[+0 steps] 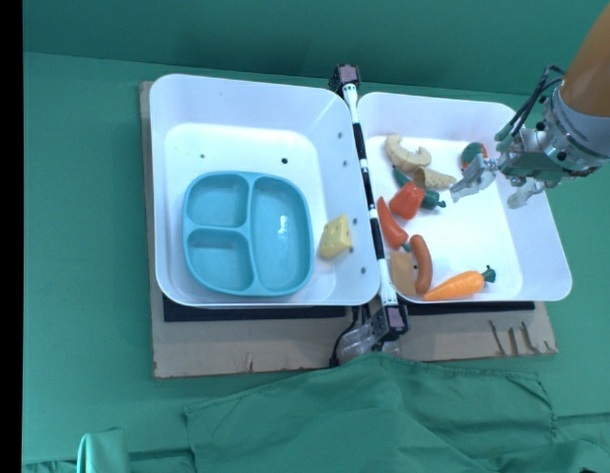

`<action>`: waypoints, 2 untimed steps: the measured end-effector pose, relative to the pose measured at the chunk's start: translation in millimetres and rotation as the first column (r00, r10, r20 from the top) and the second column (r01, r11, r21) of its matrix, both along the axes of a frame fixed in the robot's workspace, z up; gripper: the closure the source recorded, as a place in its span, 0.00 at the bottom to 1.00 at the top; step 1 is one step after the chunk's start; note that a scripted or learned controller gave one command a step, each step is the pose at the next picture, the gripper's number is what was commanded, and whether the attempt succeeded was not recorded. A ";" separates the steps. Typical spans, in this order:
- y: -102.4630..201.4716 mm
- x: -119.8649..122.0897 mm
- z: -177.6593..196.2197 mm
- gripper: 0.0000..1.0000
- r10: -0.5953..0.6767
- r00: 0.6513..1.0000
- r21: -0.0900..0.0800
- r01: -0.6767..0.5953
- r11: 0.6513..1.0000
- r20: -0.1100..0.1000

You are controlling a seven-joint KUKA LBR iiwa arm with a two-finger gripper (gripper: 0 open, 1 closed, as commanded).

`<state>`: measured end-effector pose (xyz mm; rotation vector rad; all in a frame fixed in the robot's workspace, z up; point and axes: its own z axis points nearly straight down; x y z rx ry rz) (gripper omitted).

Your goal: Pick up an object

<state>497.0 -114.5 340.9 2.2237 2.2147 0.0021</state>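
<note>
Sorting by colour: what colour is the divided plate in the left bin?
Light blue, the divided plastic plate; camera view.

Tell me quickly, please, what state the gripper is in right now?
Gripper: open, holding nothing, above the right bin.

The right bin [541, 264] holds a loose cluster of toy foods toward its left side. A tan croissant [407, 154] lies near the top, with a pale bread piece [439, 177] just below it. A red pepper [407, 200] with a green stem sits beside a red chili [391, 225]. Lower down, a sausage [422, 262] lies upright against a tan slice [403, 272], and an orange carrot [456, 285] with a green top lies slanted near the front wall. A yellow cheese wedge [334, 237] rests in the left bin [236, 106], beside a blue divided plate [247, 233].
</note>
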 end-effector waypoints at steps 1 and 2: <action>-77.2 33.6 -62.9 0.00 -0.006 1.000 -0.003 0.006 1.000 -0.003; -72.9 33.3 -59.4 0.00 0.000 1.000 -0.001 0.000 1.000 0.001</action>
